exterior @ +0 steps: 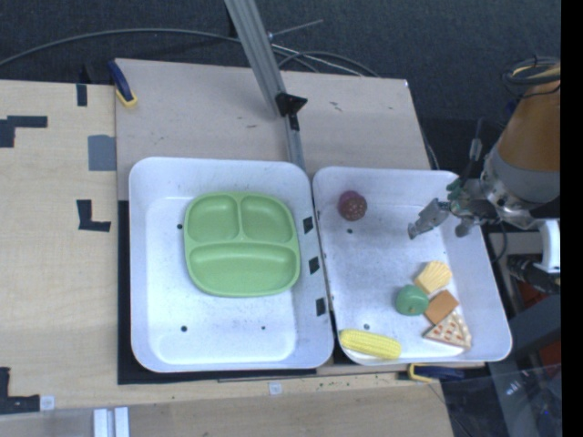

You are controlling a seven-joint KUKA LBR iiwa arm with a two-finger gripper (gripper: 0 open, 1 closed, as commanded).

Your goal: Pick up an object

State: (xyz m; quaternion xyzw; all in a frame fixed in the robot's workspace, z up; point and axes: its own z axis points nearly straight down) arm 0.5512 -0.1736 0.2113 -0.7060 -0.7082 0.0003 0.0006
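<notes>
Where the bench (209,107) carries two shallow white bins side by side, the left bin (155,244) holds a green divided plate (242,244) lying flat near its middle. The right bin (383,253) holds the smaller things: a yellow corn cob (370,343) at its near edge, a waffle-like wedge (447,330) in the near right corner, a green apple (411,299) touching an orange block (441,306), a yellow ridged piece (434,276) just above them, and a dark red ball (352,206) alone near the far left. The gripper (442,218) hangs over the bin's right side with fingers spread, grasping nothing.
</notes>
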